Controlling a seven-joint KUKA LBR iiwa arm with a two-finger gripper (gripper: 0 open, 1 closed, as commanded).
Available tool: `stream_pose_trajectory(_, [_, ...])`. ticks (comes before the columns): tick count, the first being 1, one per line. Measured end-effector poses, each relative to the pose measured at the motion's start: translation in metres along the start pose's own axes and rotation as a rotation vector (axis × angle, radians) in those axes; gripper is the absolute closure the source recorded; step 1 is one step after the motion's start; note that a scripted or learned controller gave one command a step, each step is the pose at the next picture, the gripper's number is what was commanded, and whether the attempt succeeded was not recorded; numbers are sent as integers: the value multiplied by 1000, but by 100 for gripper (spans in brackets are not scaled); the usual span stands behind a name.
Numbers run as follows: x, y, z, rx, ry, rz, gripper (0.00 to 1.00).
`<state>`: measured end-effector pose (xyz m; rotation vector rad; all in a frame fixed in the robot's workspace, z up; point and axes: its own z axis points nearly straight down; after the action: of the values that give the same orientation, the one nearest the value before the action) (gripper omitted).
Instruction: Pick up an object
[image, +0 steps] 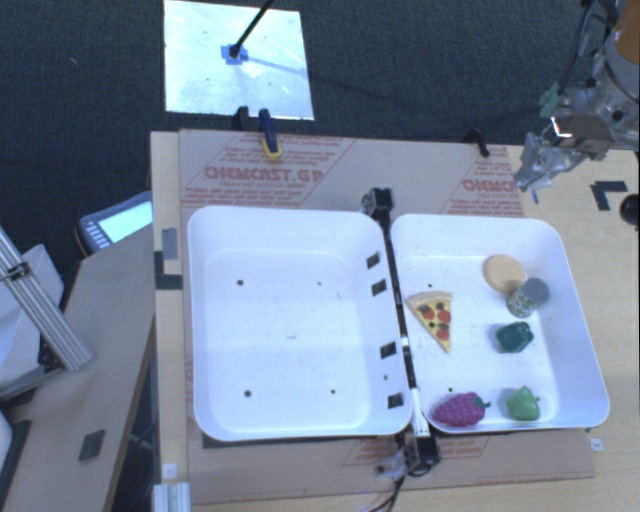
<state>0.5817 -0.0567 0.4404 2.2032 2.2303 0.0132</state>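
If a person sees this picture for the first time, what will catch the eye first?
Probably the colourful toy food in the right bin: a pizza slice near its left wall, purple grapes and a green pepper along its near edge. Next, the gripper at the upper right, beyond that bin's far rim.

The hand hangs above the bench beyond the right bin, which holds toy foods.
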Motion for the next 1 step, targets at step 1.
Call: stream_pose_trajectory(1, [99, -17, 26, 10, 2, -3, 100])
